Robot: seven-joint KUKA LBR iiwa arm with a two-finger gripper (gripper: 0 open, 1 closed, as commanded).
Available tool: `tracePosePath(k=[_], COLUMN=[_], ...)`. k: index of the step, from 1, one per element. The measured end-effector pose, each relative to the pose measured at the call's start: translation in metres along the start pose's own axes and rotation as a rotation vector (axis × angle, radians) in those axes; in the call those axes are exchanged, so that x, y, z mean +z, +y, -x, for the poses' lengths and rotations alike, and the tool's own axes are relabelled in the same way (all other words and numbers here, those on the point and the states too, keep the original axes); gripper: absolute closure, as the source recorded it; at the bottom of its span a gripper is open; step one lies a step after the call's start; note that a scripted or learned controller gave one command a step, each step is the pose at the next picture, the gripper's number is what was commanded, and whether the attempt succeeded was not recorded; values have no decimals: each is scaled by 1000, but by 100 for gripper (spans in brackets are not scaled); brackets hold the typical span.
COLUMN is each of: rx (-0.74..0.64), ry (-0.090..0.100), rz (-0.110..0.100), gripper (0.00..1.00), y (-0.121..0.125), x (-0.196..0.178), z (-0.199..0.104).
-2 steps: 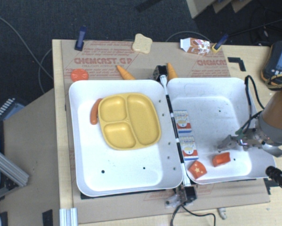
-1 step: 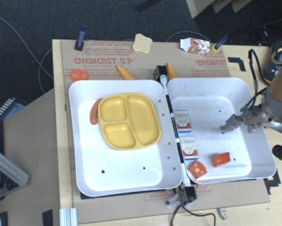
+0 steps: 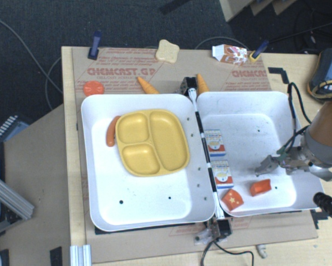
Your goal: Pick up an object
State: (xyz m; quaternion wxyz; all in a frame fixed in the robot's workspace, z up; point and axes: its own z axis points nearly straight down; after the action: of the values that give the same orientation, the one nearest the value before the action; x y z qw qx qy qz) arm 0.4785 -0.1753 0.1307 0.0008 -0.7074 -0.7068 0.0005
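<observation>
Just below my pincer [image 3: 267,168], a small red-orange block [image 3: 260,188] lies flat in the right bin [image 3: 238,107]. An orange-red strawberry-like piece [image 3: 231,199] rests nearby, at the bin's front-left corner.

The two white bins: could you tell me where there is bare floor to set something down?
Left bin: bare floor in front of the yellow tray. Right bin: bare back half, beyond the gripper. Crowded: its near-left corner, with two cartons and red pieces.

Setting: robotics lab test bench | Evidence: two shallow white plastic bins [image 3: 99,165] clamped side by side on a brown printed cardboard sheet [image 3: 121,68] | loose black cables [image 3: 295,101] crossing the bench | dark carpeted floor [image 3: 38,21] | aluminium extrusion rail [image 3: 10,195] at left | plastic toy food as test props.
</observation>
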Motion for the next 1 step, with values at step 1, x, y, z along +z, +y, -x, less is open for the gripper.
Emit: tracePosePath(k=[1], rx=[-2], ry=[1], rz=[0], gripper=[0], y=[0], x=[-1], z=[-52])
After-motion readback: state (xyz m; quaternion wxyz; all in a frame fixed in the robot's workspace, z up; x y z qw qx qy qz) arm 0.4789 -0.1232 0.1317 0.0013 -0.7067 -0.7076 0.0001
